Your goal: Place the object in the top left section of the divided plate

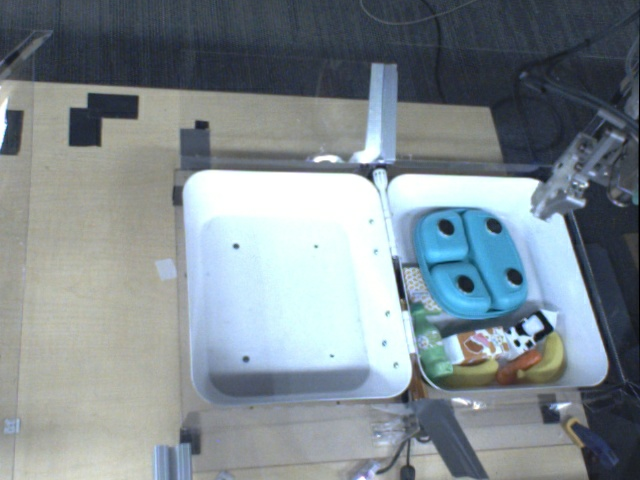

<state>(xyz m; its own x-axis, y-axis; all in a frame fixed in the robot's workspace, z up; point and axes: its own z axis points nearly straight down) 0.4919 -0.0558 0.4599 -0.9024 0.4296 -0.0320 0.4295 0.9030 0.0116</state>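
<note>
At the near edge of the right bin [590, 298] lies a jumble of small things [495, 353], packets and what looks like toy food, overlapping so that single pieces are hard to tell apart. Just behind them sits the blue divided plate [468, 261], its four sections bare. The left bin [290, 288] lies alongside. Farther back and to the right, above the bin's far corner, hangs the gripper [553, 200], blurred; whether it is open or shut cannot be told, and it is well apart from the plate.

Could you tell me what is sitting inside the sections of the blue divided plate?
Each section of the blue plate shows one small dark spot; what they are cannot be told. Whatever lies under the plate is covered.
</note>
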